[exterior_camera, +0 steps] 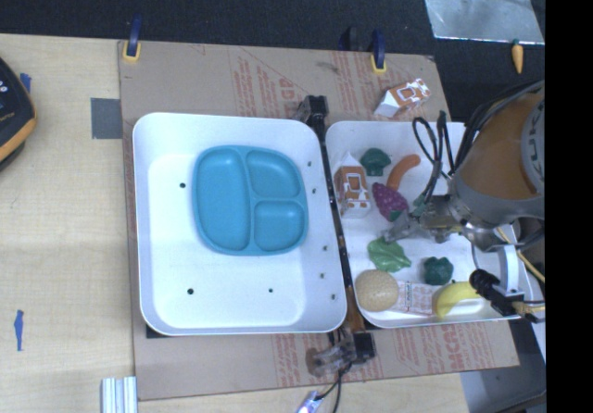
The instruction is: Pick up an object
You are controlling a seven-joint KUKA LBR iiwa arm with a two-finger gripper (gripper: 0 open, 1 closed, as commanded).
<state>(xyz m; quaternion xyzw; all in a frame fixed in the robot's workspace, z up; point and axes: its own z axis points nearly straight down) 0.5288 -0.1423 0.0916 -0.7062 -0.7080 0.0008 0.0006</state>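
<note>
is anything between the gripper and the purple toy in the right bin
Nothing visible: the gripper sits just below-right of the purple toy, with bare bin floor between. The green leafy toy lies just below it.

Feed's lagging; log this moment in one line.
stage: reaching | end effector: low in right white bin, beside green leafy toy | blue divided plate: left bin

Two white bins on tan cardboard printed red.
Sky-blue divided plate (250, 199) in left bin (157, 217); in right bin (357, 138), purple piece (390, 202), orange piece (402, 169) at 1 o'clock, yellow banana (454, 298) at 5.
</note>
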